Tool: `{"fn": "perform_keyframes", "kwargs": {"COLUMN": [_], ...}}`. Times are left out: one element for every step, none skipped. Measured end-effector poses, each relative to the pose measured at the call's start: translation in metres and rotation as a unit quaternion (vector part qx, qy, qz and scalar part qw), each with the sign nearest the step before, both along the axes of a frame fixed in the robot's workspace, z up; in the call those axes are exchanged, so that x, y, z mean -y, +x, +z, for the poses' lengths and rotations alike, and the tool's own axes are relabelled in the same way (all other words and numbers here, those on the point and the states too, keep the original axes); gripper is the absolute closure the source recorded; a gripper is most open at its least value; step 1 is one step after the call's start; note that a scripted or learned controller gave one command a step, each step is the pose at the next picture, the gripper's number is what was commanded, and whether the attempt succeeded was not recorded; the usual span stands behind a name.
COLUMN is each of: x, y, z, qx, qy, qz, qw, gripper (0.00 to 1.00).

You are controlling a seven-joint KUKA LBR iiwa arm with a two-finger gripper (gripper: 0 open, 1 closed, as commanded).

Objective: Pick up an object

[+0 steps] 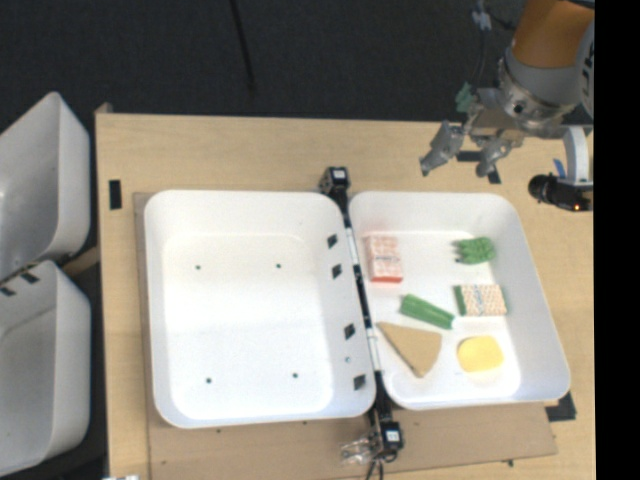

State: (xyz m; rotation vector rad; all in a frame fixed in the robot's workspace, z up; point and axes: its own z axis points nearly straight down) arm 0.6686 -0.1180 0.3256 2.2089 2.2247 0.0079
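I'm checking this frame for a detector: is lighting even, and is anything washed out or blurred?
Camera view: lighting is even and soft, shadows faint; the left bin floor is bright white with little texture; the yellow object and tan wedge read clearly; the gripper above the right bin looks slightly soft.

Gripper (462, 159) above the bench behind the right bin (530, 228), five objects in that bin in front of it, left bin (160, 268) far to its left

no legible text, red-and-white printed packet (384, 257) and patterned packet (481, 299) in right bin (530, 238), print too small to read
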Motion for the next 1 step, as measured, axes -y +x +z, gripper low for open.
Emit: {"fn": "perform_keyframes", "kwargs": {"x": [0.0041], "y": [-0.0011], "z": [0.0088], "qx": [-0.001], "qy": [-0.0022], "qz": [0.000], "qw": [1.0000], "gripper": [1.00]}}
